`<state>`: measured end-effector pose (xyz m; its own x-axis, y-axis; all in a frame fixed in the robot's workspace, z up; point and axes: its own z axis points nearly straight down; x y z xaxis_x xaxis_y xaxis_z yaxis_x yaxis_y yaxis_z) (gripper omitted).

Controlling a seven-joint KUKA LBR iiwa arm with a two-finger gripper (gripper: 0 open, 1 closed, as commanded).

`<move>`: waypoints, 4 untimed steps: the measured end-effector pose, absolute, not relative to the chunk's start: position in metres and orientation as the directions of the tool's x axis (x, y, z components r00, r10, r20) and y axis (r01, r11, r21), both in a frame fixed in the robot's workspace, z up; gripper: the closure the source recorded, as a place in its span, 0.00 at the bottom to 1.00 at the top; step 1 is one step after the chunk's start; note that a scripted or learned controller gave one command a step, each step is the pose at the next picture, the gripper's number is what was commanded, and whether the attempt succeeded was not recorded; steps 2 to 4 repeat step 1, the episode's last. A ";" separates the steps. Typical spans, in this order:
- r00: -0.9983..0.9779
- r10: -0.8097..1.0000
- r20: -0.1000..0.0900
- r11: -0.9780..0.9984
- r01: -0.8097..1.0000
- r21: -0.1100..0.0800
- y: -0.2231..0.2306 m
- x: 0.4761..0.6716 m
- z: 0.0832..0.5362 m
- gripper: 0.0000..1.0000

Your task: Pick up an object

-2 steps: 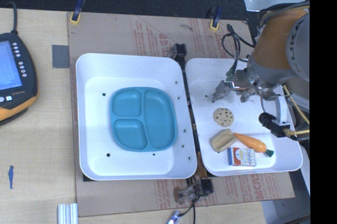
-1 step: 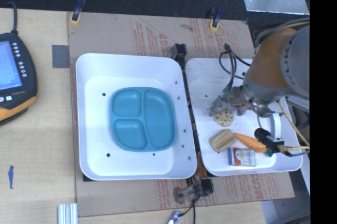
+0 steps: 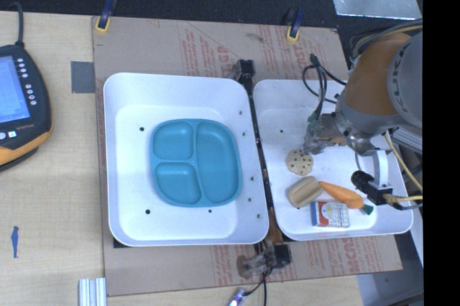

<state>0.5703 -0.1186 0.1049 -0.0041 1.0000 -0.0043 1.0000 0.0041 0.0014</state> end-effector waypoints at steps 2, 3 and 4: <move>-0.005 1.000 -0.005 0.005 1.000 0.001 -0.119 0.570 0.105 0.00; -0.005 1.000 -0.005 0.005 1.000 0.001 -0.119 0.570 0.105 0.00; -0.005 1.000 -0.005 0.005 1.000 0.001 -0.119 0.570 0.105 0.00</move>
